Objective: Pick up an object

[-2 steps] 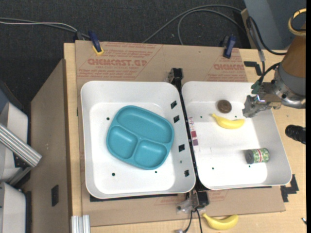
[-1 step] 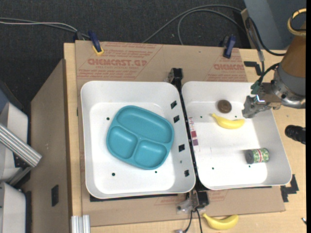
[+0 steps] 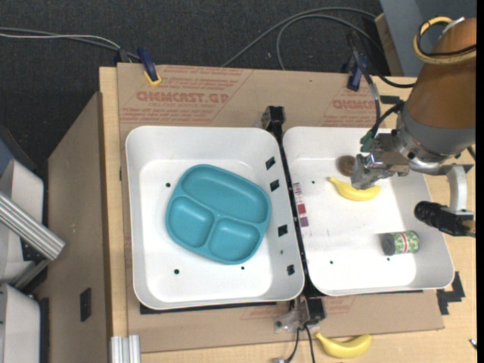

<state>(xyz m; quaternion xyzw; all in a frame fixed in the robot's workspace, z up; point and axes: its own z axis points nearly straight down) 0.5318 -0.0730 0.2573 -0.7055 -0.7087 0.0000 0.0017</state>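
Seen from above at a slant: 2 shallow white bins side by side on a brown cardboard sheet (image 3: 189, 89) with red print, on top of the desk (image 3: 76, 203). In the left bin (image 3: 144, 225), 1 blue plate (image 3: 218, 212) with 3 sections, lying flat near the middle. In the right bin (image 3: 340, 267), a yellow banana (image 3: 357, 193) toward the back, curved like a smile. Right at the banana, reaching in from the right, the grey arm (image 3: 442, 89) with its orange band, and at its tip the claw (image 3: 368, 174), low over the banana's top edge, touching it or just above it, hard to say which. Cannot tell how far open the claw is, or whether the banana sits between the tips. Near the front right corner of the same bin, a small can (image 3: 399, 243) with a green label, lying on its side, well apart from the banana. Down at the front edge of the desk, outside the bins, another yellow banana (image 3: 344, 345). At the back, 2 blue clamps (image 3: 147, 65) on the cardboard, and black cables (image 3: 302, 21) across the dark floor.
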